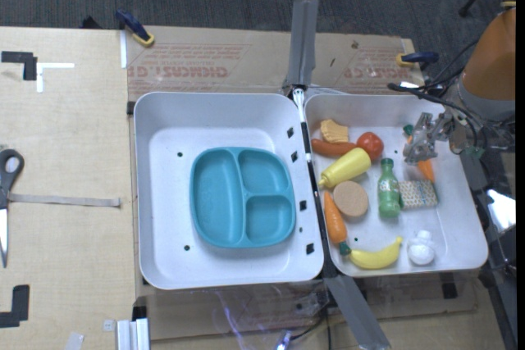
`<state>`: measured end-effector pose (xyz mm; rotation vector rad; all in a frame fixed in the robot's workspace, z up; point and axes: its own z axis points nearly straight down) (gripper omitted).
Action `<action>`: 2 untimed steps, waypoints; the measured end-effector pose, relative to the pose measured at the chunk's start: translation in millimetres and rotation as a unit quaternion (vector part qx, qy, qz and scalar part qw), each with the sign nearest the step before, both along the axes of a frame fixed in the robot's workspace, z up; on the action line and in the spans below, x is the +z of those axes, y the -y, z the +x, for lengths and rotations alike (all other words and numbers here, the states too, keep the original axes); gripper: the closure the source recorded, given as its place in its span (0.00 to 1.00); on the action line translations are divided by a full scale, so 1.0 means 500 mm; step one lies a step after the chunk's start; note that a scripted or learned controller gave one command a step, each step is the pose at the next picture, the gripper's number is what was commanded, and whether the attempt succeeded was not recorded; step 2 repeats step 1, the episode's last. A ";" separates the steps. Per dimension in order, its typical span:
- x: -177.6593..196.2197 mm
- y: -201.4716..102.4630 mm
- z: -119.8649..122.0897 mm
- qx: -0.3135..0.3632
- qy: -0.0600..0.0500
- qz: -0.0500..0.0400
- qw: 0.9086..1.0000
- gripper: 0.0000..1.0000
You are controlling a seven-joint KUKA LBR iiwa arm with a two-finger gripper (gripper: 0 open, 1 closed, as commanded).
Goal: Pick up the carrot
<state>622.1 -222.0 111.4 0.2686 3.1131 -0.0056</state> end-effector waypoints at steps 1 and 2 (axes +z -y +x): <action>0.093 -0.147 -0.017 -0.036 -0.005 0.003 0.999 1.00; 0.093 -0.147 -0.017 -0.036 -0.005 0.003 0.999 1.00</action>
